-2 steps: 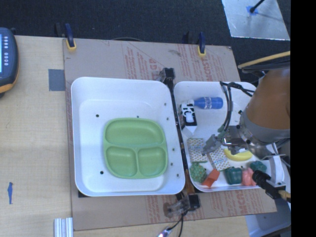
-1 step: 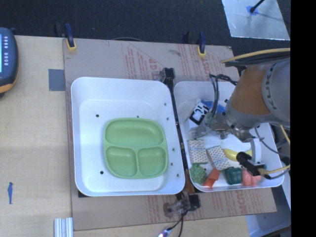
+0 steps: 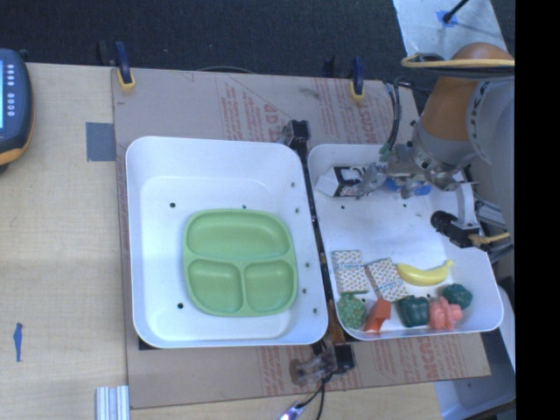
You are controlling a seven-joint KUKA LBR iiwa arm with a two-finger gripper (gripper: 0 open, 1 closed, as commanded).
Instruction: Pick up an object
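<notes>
Nothing picked yet. Hand (image 3: 350,180) sits at the right bin's (image 3: 490,324) far end, finger state unreadable (too small). Toy food, banana (image 3: 424,274) included, lies clustered along the near edge, well apart.

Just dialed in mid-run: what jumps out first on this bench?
The green divided tray grabs the eye, lying alone in the middle of the left bin. Next comes the cluster of toy food along the near edge of the right bin, with the yellow banana brightest among it. The gripper sits at that bin's far left corner, away from the food.
</notes>
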